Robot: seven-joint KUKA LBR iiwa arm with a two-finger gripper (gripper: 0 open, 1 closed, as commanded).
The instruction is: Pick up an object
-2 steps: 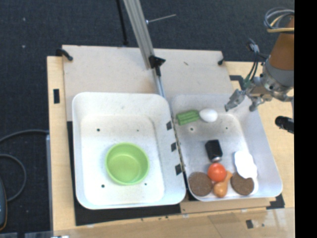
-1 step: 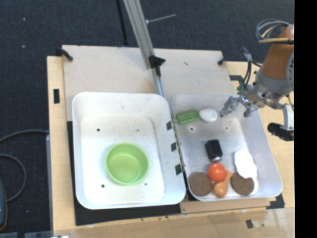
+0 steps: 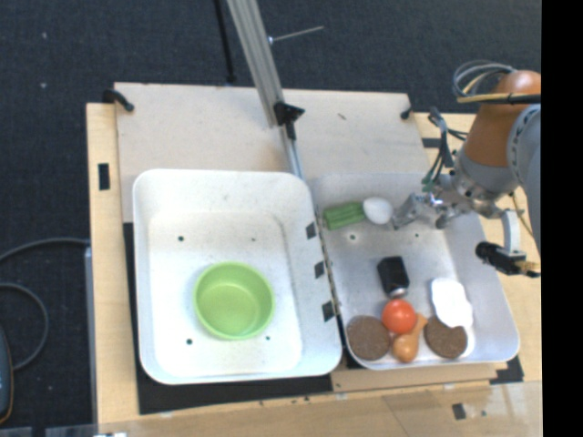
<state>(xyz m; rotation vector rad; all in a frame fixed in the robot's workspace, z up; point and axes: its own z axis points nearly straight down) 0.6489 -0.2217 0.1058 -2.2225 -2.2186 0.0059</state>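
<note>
Two white bins sit side by side on the tabletop (image 3: 209, 121). The left bin (image 3: 164, 198) holds a green bowl (image 3: 234, 300), which sits low in the bin, toward the near side. The bowl is round and open at the top.

The right bin (image 3: 487, 321) holds many small things. At the far end lies a green block (image 3: 343, 215), and a white egg shape (image 3: 377, 210) touches its right end. In the middle of the bin stands a small black thing (image 3: 393, 274). Near the front edge there is a red ball like a tomato (image 3: 399, 316). An orange thing (image 3: 407, 344) pokes out just under it. A brown round thing (image 3: 368, 337) lies to the left of the tomato, and another brown round thing (image 3: 445, 339) lies to the right. A white lumpy thing (image 3: 451, 301) rests just above that second brown one.

The grey arm (image 3: 492, 148) comes in from the right, with an orange part near the top. Its gripper (image 3: 421, 208) hangs over the far end of the right bin, just to the right of the white egg shape. Nothing sits between the fingers. It is too small and blurry to tell if the fingers are apart or together.

A grey metal pole (image 3: 260, 48) leans across the top of the tabletop, between the two bins.
</note>
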